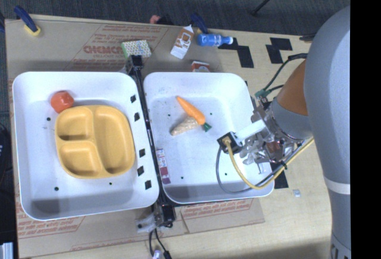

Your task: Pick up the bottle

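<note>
A small blue bottle (213,40) with a pale cap lies on its side on the cardboard behind the right bin (196,183), outside both bins. My gripper (262,155) hangs over the right bin's right edge, low in the view, with yellow and black cables looping beneath it. It is far from the bottle, nearer the camera and to the right, and I see nothing in its grasp. An orange carrot (191,110) and a beige piece of food (183,127) lie in the middle of the right bin, left of the gripper.
The left bin (36,192) holds a yellow divided plate (95,140) and a red ball-like item (62,100). Behind the bins lie a small carton (182,42), a green sponge (136,48) and a small box (200,65). My arm covers the right side.
</note>
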Tool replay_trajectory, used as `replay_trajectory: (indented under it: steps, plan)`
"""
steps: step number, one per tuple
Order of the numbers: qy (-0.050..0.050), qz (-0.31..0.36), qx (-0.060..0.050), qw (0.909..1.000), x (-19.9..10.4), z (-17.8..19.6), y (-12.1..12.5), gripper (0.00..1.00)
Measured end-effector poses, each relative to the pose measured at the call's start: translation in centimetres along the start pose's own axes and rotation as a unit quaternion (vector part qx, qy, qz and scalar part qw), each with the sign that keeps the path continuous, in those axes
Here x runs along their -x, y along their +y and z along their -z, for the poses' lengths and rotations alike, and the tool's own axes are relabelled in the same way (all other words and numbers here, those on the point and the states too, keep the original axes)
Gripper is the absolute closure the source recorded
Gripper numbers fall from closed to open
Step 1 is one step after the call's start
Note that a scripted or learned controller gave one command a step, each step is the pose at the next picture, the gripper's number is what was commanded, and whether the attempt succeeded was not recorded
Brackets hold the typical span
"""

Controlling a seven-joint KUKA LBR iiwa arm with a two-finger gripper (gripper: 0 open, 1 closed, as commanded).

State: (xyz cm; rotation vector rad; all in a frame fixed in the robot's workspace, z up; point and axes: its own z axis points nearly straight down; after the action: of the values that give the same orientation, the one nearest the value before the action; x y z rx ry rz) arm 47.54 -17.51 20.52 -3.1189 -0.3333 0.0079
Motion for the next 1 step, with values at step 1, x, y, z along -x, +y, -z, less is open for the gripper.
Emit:
replay_trajectory:
  steps: [1]
  plan:
    - [0.001, -0.004, 0.0, 1.0, 0.72, -1.26, 3.51, 1.0]
